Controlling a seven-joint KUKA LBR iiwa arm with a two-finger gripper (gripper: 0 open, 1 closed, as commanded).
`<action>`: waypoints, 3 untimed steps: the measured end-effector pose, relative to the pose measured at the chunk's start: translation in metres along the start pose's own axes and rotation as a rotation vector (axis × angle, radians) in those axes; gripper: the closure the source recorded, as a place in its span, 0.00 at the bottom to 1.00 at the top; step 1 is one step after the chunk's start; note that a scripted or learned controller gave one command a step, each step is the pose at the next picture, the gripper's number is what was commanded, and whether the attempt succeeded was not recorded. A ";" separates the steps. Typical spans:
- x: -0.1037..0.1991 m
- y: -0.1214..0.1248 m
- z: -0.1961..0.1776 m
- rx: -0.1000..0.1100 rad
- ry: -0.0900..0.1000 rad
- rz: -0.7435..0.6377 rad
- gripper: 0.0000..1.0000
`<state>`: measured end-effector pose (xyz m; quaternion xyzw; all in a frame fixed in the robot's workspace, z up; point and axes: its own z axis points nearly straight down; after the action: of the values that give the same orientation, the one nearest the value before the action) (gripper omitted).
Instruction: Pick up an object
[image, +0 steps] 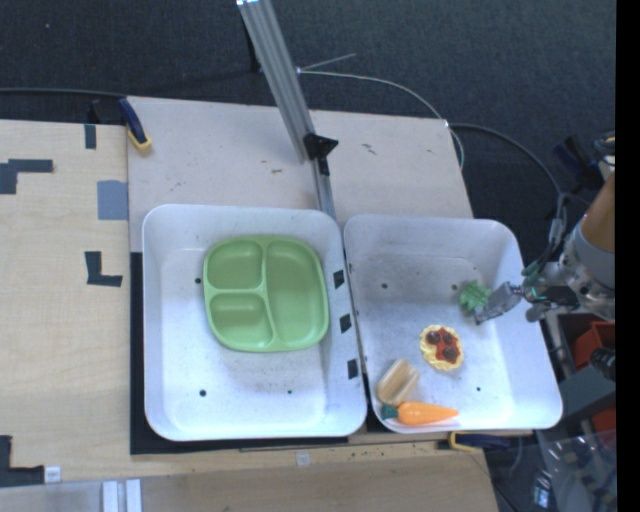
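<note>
A robotics lab: taped plywood bench (60, 300), loose cables (400, 95), white bins (160, 400).

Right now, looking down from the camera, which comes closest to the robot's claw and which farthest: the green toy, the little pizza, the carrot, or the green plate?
From the gripper, in the camera view:
1. Green toy, right beside it in the right bin.
2. Little pizza, just below.
3. Carrot, at the right bin's front edge.
4. Green plate, across in the left bin.

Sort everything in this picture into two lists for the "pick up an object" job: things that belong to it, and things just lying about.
Belonging to the job:
small green leafy toy
round toy pizza with red topping
tan toy hot dog bun
orange toy carrot
two-finger gripper
right-hand white bin

Just lying about:
green divided plastic plate
left-hand white bin
yellow-tipped clamp
</note>
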<state>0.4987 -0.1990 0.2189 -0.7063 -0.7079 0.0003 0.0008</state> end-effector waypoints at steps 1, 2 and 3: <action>0.000 0.000 0.000 0.000 0.000 0.000 0.00; 0.001 -0.004 0.064 0.007 0.001 0.002 0.00; 0.011 -0.008 0.114 0.005 0.002 0.001 0.00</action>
<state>0.4903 -0.1879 0.1049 -0.7066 -0.7076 0.0016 0.0033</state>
